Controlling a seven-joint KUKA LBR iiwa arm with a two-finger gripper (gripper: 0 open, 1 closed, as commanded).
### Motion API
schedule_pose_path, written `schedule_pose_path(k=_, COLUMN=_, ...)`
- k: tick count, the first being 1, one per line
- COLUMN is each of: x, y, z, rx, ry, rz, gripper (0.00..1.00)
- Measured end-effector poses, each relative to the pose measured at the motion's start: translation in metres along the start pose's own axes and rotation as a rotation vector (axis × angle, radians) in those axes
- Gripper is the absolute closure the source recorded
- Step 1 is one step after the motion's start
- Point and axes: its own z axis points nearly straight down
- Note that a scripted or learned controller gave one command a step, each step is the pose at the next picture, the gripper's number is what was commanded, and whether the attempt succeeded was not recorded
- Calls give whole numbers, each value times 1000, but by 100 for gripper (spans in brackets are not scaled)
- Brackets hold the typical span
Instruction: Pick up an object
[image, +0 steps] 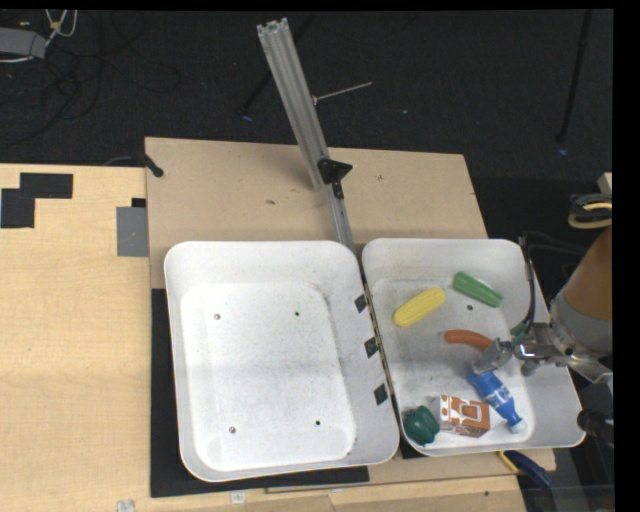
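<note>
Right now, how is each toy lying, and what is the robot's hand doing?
Corn: lying flat, right bin.
Green pod: lying flat, apart.
Sausage: lying by the gripper.
Blue bottle: lying on its side.
Carton: lying beside green lump.
Gripper: low over the bin.

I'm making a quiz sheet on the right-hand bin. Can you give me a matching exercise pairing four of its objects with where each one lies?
Things:
1. yellow corn
2. green vegetable
3. blue bottle
4. dark green object

Places:
A. near the bin's far right corner
B. the bin's near left corner
C. beside the divider, in the far half
D. the near half, right of the orange-and-white carton

Pairs: 1-C, 2-A, 3-D, 4-B
</note>
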Motion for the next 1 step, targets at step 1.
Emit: schedule_pose_path(k=1, x=0, y=1, z=35, rx=-7, ry=-3, rz=1, gripper=0)
